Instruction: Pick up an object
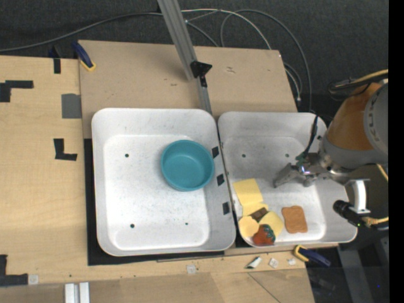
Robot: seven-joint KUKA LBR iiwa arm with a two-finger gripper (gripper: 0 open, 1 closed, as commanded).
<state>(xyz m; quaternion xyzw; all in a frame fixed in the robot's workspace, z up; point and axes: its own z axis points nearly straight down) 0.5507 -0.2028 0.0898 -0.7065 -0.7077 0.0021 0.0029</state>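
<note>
The gripper [283, 180] hangs low over the right bin [265, 128], its fingers seemingly together with nothing between them, though they blur into one grey shape. From it, a yellow sponge [248, 194] lies at eight o'clock and an orange-brown biscuit-like piece [294, 219] at five o'clock. At the bin's near-left corner a small heap [262, 228] of yellow, dark and red bits is hard to sort out. A teal bowl [186, 165] sits upright in the left bin [120, 169], well apart.
</note>
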